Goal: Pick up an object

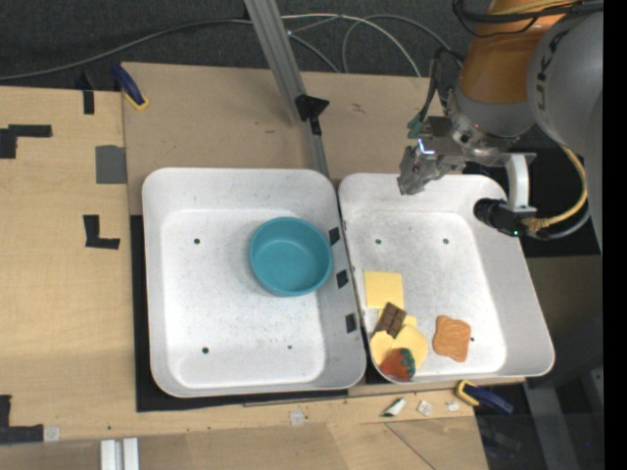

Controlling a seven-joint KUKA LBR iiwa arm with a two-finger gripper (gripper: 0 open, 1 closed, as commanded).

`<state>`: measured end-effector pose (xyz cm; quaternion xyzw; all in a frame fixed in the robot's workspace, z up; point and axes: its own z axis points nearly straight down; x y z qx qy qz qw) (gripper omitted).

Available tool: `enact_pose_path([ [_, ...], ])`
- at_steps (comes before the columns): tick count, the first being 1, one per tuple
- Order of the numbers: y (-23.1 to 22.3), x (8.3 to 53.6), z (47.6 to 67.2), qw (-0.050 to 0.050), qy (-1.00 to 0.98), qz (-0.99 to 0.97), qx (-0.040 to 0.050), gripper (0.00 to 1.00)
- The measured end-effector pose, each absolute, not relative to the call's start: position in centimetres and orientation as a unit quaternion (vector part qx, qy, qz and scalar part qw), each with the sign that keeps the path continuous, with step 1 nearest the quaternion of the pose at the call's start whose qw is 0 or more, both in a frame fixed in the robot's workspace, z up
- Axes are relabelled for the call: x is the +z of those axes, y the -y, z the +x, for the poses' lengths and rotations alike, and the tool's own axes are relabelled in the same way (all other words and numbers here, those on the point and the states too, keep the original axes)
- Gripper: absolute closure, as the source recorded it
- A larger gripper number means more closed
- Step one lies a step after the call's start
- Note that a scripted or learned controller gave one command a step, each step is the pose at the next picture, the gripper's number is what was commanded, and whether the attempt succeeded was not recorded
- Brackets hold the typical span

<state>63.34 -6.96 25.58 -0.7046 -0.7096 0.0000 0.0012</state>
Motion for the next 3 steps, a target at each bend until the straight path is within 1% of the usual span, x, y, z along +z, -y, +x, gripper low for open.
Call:
enact_pose_path([
  [1,2.3,25.7,61.7,0.001,0.709,-0.705,0.0003,1.00],
  [2,-3.8,25.1,60.1,0.002,0.710,-0.704,0.0007,1.00],
  [3,-8.7,22.8,58.8,0.002,0.709,-0.705,0.0016,1.00],
])
